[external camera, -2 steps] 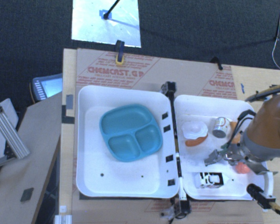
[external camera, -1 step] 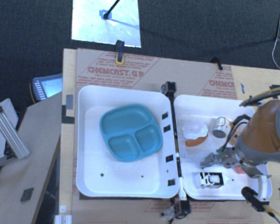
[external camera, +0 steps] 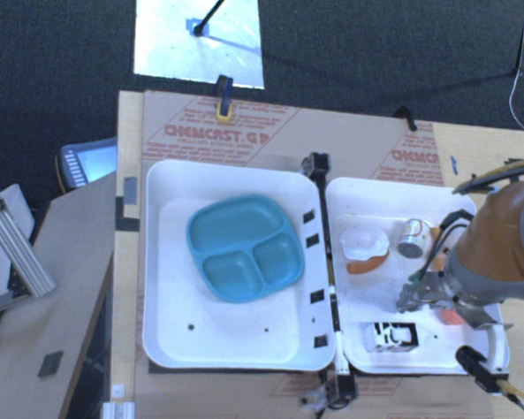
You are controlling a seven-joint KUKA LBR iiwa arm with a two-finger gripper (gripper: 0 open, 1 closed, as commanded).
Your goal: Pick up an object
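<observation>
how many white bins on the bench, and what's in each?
2. The left bin holds a blue divided plate. The right bin holds small objects, among them a metal can; the arm may hide others.

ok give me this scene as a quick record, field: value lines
left bin: holds a blue divided plate
right bin: white cup-like item over an orange piece, small metal can, black-and-white item, small pink-red piece
arm: reaches in from the right, over the right bin
tool: low over the right bin's floor, near the pink-red piece
grasp: cannot tell
</observation>
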